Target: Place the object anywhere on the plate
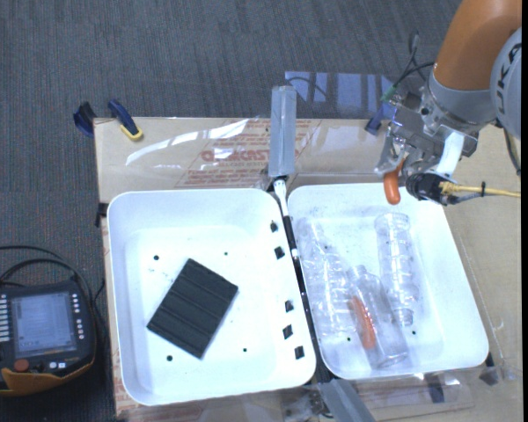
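A black ridged rectangular plate point(194, 308) lies tilted on the floor of the left white bin point(132, 227). My gripper point(396, 172) hangs over the far edge of the right white bin point(458, 262), well to the right of the plate. A small orange object point(392, 189) sticks down from between its fingers, so it is shut on it. A second orange piece point(364, 320) lies in the right bin among clear plastic bottles point(394, 262).
A grey upright bar point(283, 134) stands at the back, between the bins. Black clips point(288, 306) line the shared wall. Blue and yellow clamps point(114, 120) hold the board's far left corner. A teach pendant point(40, 323) lies left of the bench.
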{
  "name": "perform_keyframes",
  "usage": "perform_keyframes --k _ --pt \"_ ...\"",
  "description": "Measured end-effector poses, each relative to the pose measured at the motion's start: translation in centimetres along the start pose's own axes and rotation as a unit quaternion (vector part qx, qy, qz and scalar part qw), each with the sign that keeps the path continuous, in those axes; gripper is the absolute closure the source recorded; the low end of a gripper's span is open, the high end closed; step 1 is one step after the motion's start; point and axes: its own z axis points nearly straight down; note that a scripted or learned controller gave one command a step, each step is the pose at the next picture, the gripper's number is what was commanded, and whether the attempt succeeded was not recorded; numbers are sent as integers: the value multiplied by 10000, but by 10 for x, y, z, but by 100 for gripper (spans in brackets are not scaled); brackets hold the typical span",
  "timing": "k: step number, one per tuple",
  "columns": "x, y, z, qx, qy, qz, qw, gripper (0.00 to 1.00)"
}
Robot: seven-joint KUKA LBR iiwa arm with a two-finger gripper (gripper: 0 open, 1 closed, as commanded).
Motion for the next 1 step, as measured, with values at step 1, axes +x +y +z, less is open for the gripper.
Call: perform_keyframes --k 1 --pt "-8 4 10 14 0 413 9991 100"
